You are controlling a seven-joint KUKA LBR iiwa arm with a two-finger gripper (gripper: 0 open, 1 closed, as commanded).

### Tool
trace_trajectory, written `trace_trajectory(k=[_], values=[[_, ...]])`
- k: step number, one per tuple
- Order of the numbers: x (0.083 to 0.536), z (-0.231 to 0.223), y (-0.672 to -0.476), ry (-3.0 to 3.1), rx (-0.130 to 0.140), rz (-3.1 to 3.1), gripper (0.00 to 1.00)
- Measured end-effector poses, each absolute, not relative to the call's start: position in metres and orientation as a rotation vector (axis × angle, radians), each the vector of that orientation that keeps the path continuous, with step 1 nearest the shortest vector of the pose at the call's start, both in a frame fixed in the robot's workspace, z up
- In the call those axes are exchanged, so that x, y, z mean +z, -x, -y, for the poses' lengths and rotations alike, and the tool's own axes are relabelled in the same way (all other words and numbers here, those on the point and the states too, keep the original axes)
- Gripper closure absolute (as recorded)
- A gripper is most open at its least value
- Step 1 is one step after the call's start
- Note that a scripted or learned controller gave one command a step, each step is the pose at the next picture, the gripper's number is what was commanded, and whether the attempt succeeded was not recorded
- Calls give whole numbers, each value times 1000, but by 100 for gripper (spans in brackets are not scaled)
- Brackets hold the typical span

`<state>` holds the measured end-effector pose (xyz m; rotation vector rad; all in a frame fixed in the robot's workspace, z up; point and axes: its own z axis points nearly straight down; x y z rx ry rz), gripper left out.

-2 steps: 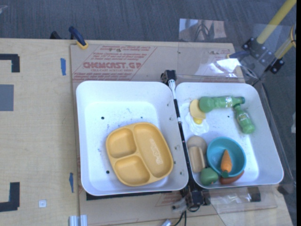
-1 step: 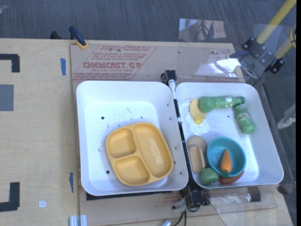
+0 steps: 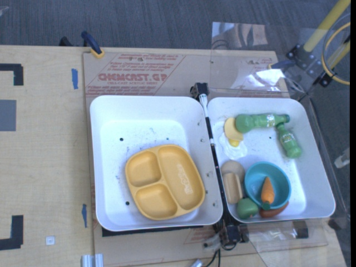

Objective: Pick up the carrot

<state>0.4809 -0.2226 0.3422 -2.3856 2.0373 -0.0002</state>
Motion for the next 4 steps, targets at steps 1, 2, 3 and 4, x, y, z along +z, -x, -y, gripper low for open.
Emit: trace_trajectory(k=[1,2,3,4], values=[[353,221,-483,2377,-9,-2038,100],[353,221,-483,2377,-7,-2038,0],[364,220,-486,2368,-16,-2038,100],[364,220,-486,2368,-14,-2038,0]])
